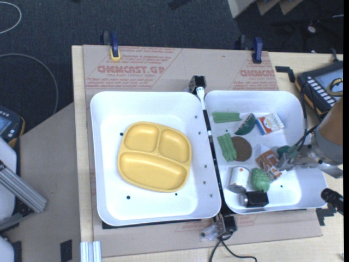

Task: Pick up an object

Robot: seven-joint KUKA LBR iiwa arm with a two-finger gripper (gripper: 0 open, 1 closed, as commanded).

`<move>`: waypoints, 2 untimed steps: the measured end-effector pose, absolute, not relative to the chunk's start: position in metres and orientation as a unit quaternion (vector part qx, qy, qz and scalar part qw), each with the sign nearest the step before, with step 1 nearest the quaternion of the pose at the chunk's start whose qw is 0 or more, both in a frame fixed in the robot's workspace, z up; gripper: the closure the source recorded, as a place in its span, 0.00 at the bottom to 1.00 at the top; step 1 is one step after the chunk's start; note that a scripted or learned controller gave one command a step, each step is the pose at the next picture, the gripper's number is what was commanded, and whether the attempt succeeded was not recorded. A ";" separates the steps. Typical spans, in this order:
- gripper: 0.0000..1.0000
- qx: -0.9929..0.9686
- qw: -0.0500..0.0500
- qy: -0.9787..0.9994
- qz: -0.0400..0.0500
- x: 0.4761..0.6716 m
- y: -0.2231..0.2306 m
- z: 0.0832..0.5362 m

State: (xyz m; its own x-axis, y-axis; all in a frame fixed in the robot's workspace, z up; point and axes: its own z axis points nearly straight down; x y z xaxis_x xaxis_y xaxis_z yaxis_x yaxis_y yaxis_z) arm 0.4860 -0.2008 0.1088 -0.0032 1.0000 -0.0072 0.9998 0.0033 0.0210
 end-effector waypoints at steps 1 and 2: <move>1.00 0.706 0.010 0.708 0.007 0.490 -0.207 0.105; 1.00 0.707 0.014 0.707 0.008 0.499 -0.214 0.104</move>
